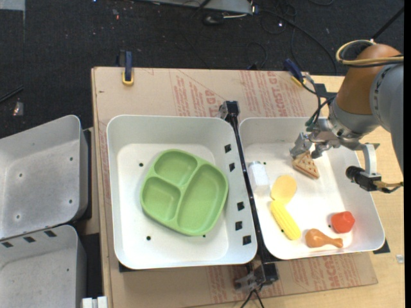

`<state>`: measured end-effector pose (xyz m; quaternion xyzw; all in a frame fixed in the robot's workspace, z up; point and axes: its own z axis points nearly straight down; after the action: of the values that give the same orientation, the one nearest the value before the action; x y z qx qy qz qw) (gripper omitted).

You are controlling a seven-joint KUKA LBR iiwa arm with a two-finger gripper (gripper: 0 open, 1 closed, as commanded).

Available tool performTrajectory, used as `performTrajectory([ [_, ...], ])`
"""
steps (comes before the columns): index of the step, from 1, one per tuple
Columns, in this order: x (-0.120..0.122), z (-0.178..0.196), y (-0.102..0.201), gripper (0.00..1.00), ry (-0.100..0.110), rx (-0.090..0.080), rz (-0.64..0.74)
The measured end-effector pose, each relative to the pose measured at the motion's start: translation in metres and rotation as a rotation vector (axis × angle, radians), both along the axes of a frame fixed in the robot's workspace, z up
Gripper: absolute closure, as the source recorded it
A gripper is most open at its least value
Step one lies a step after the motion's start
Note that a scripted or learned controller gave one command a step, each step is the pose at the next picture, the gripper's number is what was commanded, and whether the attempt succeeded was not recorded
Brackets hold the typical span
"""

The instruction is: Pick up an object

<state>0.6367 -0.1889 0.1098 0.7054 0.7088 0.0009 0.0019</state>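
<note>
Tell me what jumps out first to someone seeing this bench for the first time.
The bright green divided plate in the left bin draws the eye first. Next comes the grey-and-orange arm reaching in from the right, its gripper low over a tan waffle-like wedge in the right bin.

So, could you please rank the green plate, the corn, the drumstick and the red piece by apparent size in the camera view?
1. Green plate, by far.
2. Corn and drumstick: too alike to rank.
3. Red piece.
</note>
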Motion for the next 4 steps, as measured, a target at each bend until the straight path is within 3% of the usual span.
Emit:
performTrajectory([
  [2,-0.007,0.123,-0.006,1.0,-0.002,-0.001,-0.004],
  [3,-0.006,0.155,-0.006,1.0,0.0,0.0,-0.002],
  [4,-0.027,0.157,0.051,1.0,0.005,0.003,0.001],
])
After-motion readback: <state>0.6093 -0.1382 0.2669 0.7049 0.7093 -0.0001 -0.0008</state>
